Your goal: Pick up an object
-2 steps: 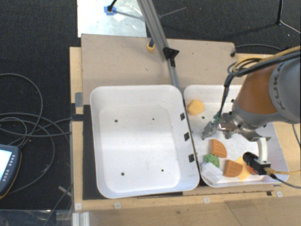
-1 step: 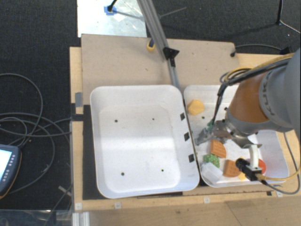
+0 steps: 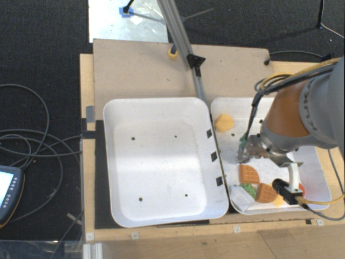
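My gripper [image 3: 246,153] hangs low over the middle of the right bin [image 3: 318,171], under the grey arm with its orange band. Just below it lies an orange waffle-like piece [image 3: 249,174]. A second orange piece [image 3: 266,192] rests near the bin's front edge, with a small green thing [image 3: 249,188] between the two. A yellow lump [image 3: 225,123] sits at the bin's far left corner, apart from the gripper. Nothing shows held in the gripper.
The left bin [image 3: 161,161] lies beside the right one, with black clips along the shared wall. A pale yellow bit [image 3: 278,201], a red bit [image 3: 301,188] and a clear wrapper-like thing [image 3: 241,197] crowd the right bin's front edge. A grey pole [image 3: 180,31] slants across the back.
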Robot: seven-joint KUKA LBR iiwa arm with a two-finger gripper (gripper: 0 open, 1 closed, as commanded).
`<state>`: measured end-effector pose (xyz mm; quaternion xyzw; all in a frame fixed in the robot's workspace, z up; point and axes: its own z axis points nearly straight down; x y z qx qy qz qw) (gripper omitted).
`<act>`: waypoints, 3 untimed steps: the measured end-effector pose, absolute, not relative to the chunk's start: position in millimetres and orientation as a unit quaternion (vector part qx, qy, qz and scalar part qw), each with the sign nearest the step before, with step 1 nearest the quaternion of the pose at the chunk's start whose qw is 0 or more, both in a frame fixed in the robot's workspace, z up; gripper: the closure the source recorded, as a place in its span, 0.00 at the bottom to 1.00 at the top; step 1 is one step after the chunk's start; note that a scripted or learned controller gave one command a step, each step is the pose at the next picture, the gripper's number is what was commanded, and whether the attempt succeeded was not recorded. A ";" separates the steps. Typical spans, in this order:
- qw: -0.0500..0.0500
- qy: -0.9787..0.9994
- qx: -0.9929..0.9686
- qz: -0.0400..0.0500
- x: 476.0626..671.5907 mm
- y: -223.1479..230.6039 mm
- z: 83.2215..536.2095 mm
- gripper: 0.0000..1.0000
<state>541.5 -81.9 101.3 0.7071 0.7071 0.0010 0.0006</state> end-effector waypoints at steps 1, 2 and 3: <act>0.002 0.709 0.705 0.002 551.6 -83.7 149.1 1.00; 0.003 0.709 0.705 0.002 544.5 -88.6 199.9 1.00; 0.003 0.709 0.705 0.002 546.5 -88.9 253.9 1.00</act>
